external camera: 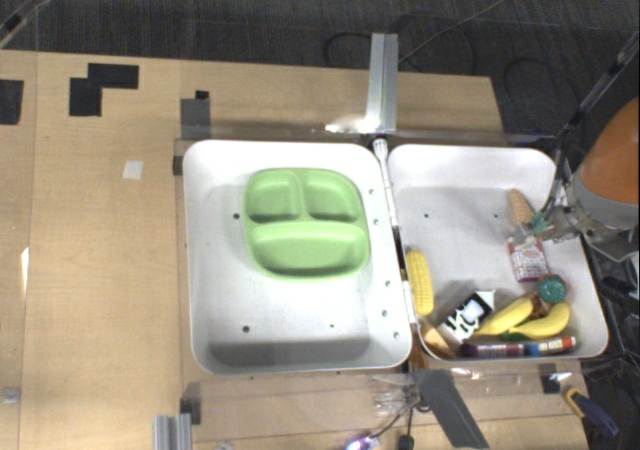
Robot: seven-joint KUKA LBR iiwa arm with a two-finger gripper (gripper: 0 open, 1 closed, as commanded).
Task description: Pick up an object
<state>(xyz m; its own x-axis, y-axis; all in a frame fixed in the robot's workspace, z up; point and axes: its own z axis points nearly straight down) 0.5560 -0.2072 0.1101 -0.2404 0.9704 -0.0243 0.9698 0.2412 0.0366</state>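
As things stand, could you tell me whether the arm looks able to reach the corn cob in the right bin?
Probably yes. The corn cob lies alone against the right bin's left wall, nothing on top, with bare floor between it and the gripper. The wall beside it may crowd one finger.

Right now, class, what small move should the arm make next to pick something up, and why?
Probably a short drop straight down. The gripper sits at the right bin's right side, just above the red-and-white packet and beside the cone. Nothing shows between its fingers, and the packet lies apart from the bananas.
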